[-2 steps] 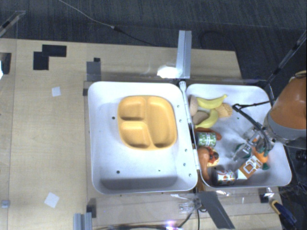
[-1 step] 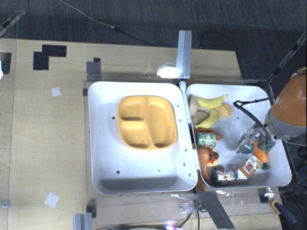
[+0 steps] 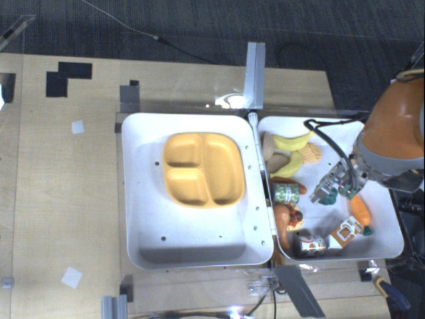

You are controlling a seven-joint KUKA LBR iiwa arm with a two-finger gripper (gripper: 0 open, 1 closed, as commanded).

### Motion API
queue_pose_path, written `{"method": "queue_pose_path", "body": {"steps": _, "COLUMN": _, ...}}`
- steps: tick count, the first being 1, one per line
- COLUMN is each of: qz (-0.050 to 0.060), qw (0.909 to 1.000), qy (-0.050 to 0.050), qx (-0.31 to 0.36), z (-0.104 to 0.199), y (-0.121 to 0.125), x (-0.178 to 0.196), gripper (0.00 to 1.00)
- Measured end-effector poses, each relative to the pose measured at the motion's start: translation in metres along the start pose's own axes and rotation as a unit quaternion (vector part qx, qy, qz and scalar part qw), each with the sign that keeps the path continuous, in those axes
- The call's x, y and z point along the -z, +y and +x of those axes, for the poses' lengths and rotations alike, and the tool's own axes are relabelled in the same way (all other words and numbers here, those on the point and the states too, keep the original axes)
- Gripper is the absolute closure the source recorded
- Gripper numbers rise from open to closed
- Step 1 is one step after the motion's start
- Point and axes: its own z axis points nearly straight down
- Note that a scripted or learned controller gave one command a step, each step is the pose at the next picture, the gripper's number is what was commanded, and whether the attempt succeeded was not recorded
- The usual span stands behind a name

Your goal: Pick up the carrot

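Down at the near rim of the right bin (image 3: 392, 248), a small can (image 3: 311, 246) is lying on its side, below and to the left of the claw (image 3: 330, 191), with a little orange-and-white carton (image 3: 348, 230) sitting almost straight beneath it. From the camera view, the claw is hanging over the middle of that bin, angled down to the left, and whether it is open or closed, I cannot tell. Just off its lower right, the carrot (image 3: 359, 211) is lying on the bin floor, near the claw but clear of it. Left of the claw, a green can (image 3: 287, 193) is resting, with a banana (image 3: 292, 142) up and to the left. Well off to the left, the yellow divided tray (image 3: 202, 169) is sitting in the left bin (image 3: 143, 198) on the surface (image 3: 60, 198).
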Motion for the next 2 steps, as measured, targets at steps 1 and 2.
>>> {"method": "queue_pose_path", "body": {"steps": 1, "qz": 0.002, "qw": 0.9869, "qy": 0.003, "qx": 0.161, "z": -0.031, "y": -0.031, "x": -0.054, "gripper": 1.00}}
{"method": "queue_pose_path", "body": {"steps": 2, "qz": 0.001, "qw": 0.9613, "qy": -0.006, "qx": 0.275, "z": -0.046, "y": -0.089, "x": -0.079, "gripper": 1.00}}
